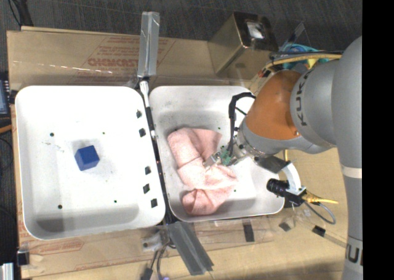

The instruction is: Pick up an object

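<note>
Crumpled pink cloth (pixel 200 171), soft and folded over itself, lying in the right bin (pixel 184 103). Gripper (pixel 223 159) down on its right edge; grip state impossible to tell. Small blue cube (pixel 87 157) alone in the left bin (pixel 37 149).

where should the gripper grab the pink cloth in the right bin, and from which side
Probably on the raised fold running across the middle of the pink cloth, coming straight down from above. The cloth lies crumpled and soft in the right bin, so a bunched ridge gives more to pinch than its flat edges. The gripper is already over the cloth's right side.
</note>
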Robot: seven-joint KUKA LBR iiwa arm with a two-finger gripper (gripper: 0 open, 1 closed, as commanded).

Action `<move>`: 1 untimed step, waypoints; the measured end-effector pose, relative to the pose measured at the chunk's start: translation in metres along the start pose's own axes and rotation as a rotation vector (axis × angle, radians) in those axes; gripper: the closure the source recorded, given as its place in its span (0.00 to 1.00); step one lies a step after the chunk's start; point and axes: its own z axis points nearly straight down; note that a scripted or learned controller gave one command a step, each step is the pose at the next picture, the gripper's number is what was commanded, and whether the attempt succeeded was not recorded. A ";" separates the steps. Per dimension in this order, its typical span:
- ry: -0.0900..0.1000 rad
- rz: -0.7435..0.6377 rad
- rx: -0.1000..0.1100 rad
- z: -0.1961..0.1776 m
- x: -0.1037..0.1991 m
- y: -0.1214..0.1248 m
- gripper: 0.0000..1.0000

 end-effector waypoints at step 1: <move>-0.002 -0.157 0.002 -0.088 0.073 0.062 1.00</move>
